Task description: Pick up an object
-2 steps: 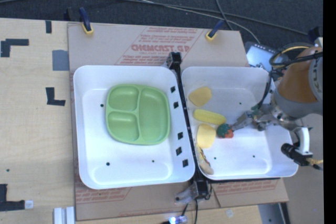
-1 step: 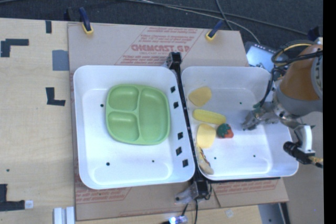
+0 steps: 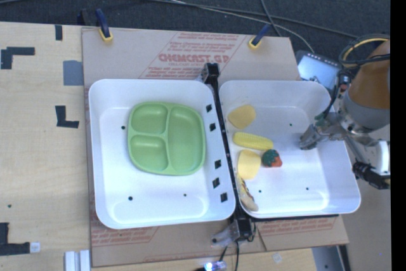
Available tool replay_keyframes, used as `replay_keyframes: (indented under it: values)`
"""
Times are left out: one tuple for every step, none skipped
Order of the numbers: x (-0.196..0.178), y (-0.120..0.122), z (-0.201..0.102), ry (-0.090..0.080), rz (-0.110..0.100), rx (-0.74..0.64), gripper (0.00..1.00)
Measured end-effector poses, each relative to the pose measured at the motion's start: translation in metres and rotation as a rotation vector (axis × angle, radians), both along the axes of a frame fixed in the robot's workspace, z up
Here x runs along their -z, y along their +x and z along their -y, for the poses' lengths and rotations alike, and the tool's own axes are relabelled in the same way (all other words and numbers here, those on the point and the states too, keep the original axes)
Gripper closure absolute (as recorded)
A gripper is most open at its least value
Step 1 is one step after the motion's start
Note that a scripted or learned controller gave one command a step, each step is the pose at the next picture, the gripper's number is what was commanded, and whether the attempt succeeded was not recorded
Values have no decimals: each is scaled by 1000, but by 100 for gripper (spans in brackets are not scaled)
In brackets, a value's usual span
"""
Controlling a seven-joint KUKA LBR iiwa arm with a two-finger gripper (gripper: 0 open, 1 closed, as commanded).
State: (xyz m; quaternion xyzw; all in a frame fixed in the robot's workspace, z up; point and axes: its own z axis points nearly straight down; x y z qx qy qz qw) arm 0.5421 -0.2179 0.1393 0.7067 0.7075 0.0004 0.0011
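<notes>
The right bin (image 3: 330,197) holds several toy foods: a round yellow piece (image 3: 242,116), a yellow corn-like piece (image 3: 252,140), a yellow block (image 3: 248,165), a red and green strawberry (image 3: 272,158) and a pale banana-like piece (image 3: 247,198) at the bin's front left corner. My gripper (image 3: 308,139) hangs low over the right part of this bin, to the right of the strawberry and apart from it. No object shows between its fingertips.
The left bin (image 3: 104,200) carries a green divided plate (image 3: 167,138). A black divider clip strip (image 3: 217,136) runs between the two bins. Cables cross the dark floor behind the bench. The arm's orange band (image 3: 369,82) is at the right edge.
</notes>
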Motion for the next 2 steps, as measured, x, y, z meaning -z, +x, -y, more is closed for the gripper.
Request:
replay_keyframes:
  values:
    - [-45, -5, -3, 0, 0, 0, 100]
    - [-87, -5, 0, -1, 1, 0, 100]
